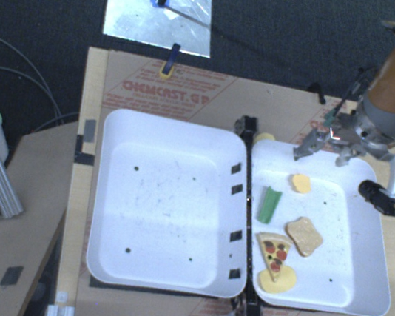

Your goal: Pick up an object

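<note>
hanging over the back edge of the right bin (371,242), the gripper (325,151) has its two fingers spread apart with nothing between them. inside that bin lie a small yellow round piece (300,183), a green stick (270,205), a toast slice (303,236), a pizza slice (274,253) and a yellow flat piece (278,280). the yellow round piece lies just below the gripper, not touching it. the left bin (168,201) sits right beside it on the table (39,164).
</note>
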`<state>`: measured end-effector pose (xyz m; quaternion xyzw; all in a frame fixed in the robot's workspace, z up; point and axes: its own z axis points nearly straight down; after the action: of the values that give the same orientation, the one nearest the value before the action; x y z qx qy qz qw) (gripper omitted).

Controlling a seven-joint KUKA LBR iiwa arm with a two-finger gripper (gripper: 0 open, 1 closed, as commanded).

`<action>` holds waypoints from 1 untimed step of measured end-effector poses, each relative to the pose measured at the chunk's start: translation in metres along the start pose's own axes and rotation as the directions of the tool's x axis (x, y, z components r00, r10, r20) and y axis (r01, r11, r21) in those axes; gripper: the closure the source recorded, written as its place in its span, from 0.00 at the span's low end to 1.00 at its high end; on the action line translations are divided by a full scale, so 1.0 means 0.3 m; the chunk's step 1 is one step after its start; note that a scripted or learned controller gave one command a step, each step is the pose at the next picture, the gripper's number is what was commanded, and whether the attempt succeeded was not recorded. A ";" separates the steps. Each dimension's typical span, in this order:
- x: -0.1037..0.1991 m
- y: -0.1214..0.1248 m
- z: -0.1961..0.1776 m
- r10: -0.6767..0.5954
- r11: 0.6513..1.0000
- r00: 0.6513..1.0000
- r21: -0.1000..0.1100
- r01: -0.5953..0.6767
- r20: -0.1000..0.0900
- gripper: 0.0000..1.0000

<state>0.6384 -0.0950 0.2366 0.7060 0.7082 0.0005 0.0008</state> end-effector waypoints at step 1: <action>-0.089 -0.142 0.366 0.005 1.000 1.000 0.012 -0.005 -0.001 0.00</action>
<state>0.5961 -0.1218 0.1268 0.7078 0.7064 -0.0033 -0.0039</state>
